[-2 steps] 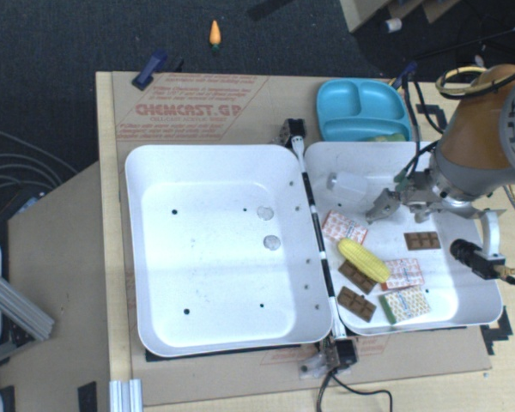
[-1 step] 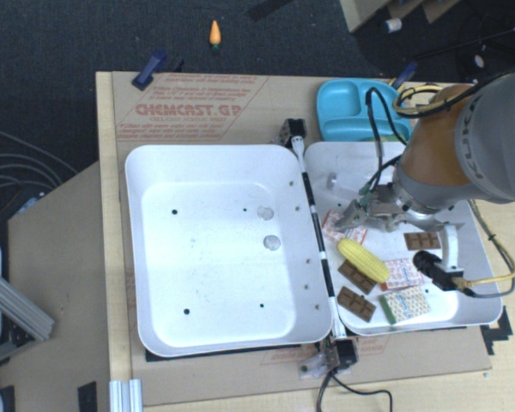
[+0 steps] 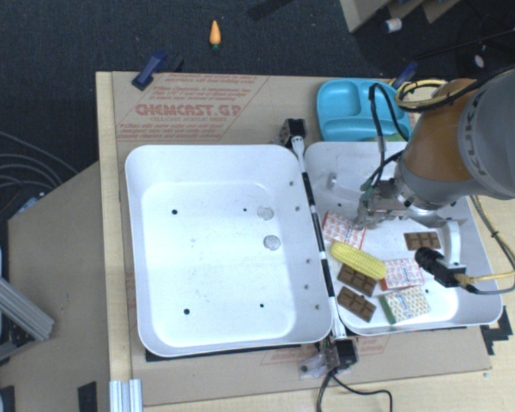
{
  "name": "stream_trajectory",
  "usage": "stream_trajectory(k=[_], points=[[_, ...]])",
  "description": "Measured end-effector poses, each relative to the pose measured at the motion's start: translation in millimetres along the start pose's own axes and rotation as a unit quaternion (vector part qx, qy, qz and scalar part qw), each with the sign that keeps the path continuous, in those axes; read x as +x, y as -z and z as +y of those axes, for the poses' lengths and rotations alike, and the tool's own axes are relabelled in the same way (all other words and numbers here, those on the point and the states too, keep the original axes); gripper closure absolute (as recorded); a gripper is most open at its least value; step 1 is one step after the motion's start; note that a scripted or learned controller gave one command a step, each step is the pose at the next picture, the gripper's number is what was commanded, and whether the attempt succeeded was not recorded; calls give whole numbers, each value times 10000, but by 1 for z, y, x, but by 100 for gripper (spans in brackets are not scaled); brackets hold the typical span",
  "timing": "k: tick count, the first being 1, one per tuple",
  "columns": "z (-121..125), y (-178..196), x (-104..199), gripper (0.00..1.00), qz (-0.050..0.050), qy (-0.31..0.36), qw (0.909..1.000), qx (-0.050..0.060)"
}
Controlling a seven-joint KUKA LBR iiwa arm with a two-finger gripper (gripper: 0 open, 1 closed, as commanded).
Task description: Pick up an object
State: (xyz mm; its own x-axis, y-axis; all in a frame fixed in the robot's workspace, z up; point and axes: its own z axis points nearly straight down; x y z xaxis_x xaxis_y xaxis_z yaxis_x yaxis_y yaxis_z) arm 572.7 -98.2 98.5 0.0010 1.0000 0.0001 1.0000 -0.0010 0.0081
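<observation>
Two white bins, left bin [image 3: 154,230] roomy, hand [image 3: 369,209] over crowded right bin [image 3: 476,312], grip unclear

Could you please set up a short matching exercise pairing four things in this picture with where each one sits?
Things:
1. corn cob
2. blue tray
3. two small round discs
4. orange carrot-shaped toy

Places:
A. on the dark floor beyond the bench
B. in the left bin
C. in the right bin
D. on the bench behind the right bin

Pairs: 1-C, 2-D, 3-B, 4-A
</observation>
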Motion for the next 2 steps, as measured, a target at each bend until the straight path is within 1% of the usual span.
stream_trajectory(k=[1,2], points=[[0,0,0,0,-2,-1,10000,-1],[-72,87,37,0,9,7,10000,58]])
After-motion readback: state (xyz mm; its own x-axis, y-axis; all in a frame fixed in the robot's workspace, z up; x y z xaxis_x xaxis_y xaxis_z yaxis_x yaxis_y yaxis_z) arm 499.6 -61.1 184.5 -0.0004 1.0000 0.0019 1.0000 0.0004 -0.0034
